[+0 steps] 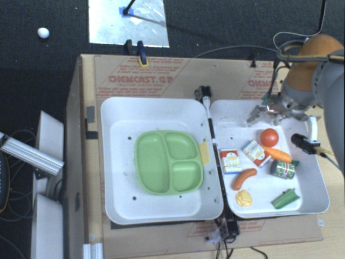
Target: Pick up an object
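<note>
the gripper (265, 112) hangs over the right bin (229, 112) at its 1 o'clock corner, fingers spread wide with nothing between them; the tomato (269, 137) sits just at its 6 o'clock; a carrot (278, 155) touches the tomato's lower edge; further toward 6 lie a can (282, 169), two small cartons (230, 161), a sausage (243, 178), a yellow lump (243, 198) and a green wedge (285, 198); the left bin (116, 144) carries a green divided plate (168, 162).
</note>
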`<state>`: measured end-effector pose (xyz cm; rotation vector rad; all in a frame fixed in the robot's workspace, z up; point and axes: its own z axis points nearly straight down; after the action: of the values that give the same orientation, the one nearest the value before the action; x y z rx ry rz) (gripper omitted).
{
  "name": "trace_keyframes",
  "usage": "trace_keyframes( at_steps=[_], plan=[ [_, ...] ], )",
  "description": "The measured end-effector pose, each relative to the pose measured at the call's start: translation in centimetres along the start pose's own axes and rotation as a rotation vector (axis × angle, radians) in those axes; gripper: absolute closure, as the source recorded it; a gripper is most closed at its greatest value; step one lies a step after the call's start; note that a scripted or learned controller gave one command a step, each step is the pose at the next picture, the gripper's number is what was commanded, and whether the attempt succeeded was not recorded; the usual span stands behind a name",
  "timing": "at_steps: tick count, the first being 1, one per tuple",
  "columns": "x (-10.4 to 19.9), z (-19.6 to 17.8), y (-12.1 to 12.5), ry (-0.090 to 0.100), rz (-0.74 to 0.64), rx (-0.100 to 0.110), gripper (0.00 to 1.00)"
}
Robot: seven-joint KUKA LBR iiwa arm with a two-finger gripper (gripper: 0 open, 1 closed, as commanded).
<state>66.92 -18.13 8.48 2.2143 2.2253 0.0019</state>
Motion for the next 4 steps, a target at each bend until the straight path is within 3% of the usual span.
trace_keyframes(
  at_steps=[2, 4],
  plan=[
    [-1.37, -0.08, 0.01, -0.001, 0.003, -0.001, 0.00],
    [-0.64, -0.01, -0.02, -0.001, 0.001, 0.000, 0.00]
  ],
)
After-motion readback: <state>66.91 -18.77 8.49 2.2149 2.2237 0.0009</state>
